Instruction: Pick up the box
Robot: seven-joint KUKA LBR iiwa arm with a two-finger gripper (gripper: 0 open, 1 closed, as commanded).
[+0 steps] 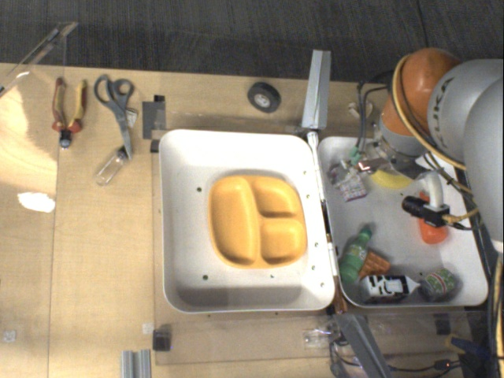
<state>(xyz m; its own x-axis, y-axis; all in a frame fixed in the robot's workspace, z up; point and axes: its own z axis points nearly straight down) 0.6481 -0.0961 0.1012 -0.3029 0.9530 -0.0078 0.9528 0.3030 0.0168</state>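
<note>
arm (465, 101) bends over right bin (472, 294), above box (386, 287).

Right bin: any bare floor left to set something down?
Bare floor in the right bin sits mid-bin, bordered by the green bottle, the box and the orange piece. The far end is crowded under the arm; the near edge holds the box.

A single fixed camera is looking down at a slant over the light wooden bench (87, 235), framing both shallow white plastic bins (181, 211) closely, the far edge lying toward twelve o'clock.
</note>
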